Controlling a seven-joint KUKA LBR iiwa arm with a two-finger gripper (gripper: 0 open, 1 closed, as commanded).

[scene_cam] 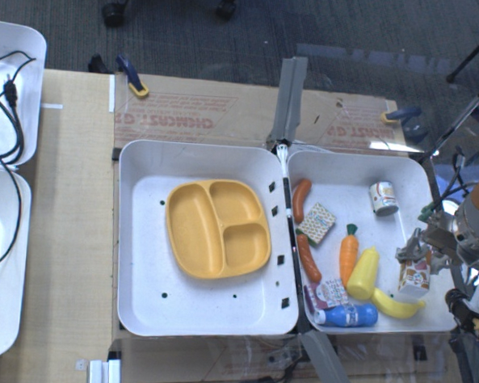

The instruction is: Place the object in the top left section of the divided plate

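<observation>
Yellow plate (219, 227) sits mid left bin (131, 245), w/ nothing in it. Pincer (418, 253) hovers at right bin's (403, 168) 3 o'clock edge above small carton (414, 280); grip state can't be told.

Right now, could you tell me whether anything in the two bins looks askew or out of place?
Nothing is spilled or damaged. The yellow divided plate just sits rotated, not square with the left bin.

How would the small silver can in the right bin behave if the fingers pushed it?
The small silver can appears to lie tilted on its side, so a nudge would probably roll it. It rests on bare white bin floor apart from the other items, so little would stop it. Its metallic surface looks smooth, possibly slippery.
</observation>
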